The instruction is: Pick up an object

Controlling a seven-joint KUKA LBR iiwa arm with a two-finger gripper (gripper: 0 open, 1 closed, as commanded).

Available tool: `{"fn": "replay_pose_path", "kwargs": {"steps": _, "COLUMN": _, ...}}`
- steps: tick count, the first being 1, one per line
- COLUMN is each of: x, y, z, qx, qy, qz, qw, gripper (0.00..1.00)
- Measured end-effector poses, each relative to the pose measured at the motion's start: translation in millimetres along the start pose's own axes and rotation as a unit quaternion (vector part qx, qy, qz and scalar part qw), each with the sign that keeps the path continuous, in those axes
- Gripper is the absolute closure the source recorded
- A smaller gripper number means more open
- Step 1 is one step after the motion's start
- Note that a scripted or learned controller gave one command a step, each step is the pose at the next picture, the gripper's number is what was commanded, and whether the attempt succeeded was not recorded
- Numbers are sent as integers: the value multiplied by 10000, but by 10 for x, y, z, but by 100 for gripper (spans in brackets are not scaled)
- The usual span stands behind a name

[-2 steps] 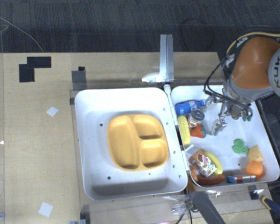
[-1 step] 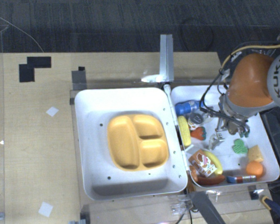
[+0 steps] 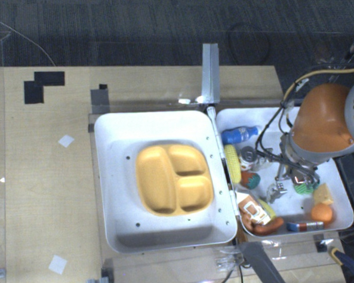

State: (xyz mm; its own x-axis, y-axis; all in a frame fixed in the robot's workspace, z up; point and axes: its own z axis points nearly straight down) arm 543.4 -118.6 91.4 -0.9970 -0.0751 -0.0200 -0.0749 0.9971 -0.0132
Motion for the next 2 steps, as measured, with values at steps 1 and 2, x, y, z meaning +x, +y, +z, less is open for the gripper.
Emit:
{"fn": "replay_pose_path", "kwargs": {"steps": 1, "x": 210, "y": -25, "z": -22, "qx": -15, "qy": -71, "qz": 854, "qw": 9963, "gripper": 0}}
{"fn": "replay_pose_path", "kwargs": {"steps": 2, "x": 409, "y": 5, "z": -66, "qx": 30, "qy": -187, "qz": 1045, "qw": 9943, "gripper": 0}}
